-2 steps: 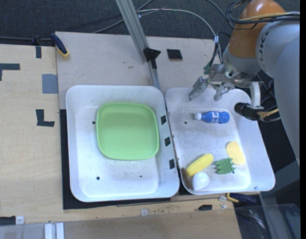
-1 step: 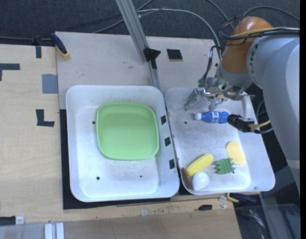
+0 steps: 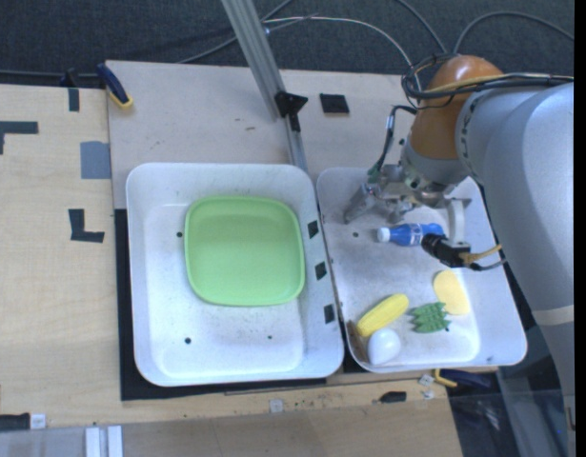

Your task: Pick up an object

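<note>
My gripper (image 3: 361, 208) hangs over the far left part of the right bin (image 3: 483, 346), low near its floor, and I see nothing held in it. A small blue bottle with a white cap (image 3: 410, 233) lies on its side just to the right of the gripper, close to it. Nearer the front of that bin lie a yellow corn cob (image 3: 382, 312), a white ball (image 3: 384, 347), a green leafy toy (image 3: 431, 318) and a yellow rounded piece (image 3: 452, 291).
The left bin (image 3: 159, 341) holds a square green plate (image 3: 244, 250). A slanted metal post (image 3: 264, 55) rises behind the bins, and its foot reaches the gap between them. The arm's grey body covers the right bin's far right side.
</note>
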Robot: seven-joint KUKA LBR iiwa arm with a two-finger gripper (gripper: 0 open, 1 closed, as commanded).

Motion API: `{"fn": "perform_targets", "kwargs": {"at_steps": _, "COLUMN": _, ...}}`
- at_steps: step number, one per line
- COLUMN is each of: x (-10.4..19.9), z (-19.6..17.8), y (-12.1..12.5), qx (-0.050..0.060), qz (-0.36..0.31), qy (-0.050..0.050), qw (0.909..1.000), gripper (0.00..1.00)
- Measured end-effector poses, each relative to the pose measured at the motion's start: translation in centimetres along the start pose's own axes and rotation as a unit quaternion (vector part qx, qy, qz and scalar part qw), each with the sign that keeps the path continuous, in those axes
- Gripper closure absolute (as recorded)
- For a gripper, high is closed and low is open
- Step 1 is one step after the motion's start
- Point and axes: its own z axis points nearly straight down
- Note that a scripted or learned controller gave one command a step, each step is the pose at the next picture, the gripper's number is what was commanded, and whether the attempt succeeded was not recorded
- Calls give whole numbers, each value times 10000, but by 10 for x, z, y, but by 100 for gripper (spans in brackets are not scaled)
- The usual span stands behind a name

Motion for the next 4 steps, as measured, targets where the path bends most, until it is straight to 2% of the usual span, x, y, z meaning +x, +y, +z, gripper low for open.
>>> {"fn": "perform_targets", "kwargs": {"at_steps": 1, "x": 0, "z": -12, "y": 1, "qx": -8, "qz": -1, "qy": -2, "qw": 10000, "gripper": 100}}
{"fn": "perform_targets", "kwargs": {"at_steps": 2, "x": 6, "z": -58, "y": -5, "qx": -25, "qz": -1, "qy": 2, "qw": 10000, "gripper": 100}}
{"fn": "perform_targets", "kwargs": {"at_steps": 4, "x": 3, "z": -145, "y": 5, "qx": -25, "qz": 3, "qy": 0, "qw": 10000, "gripper": 100}}
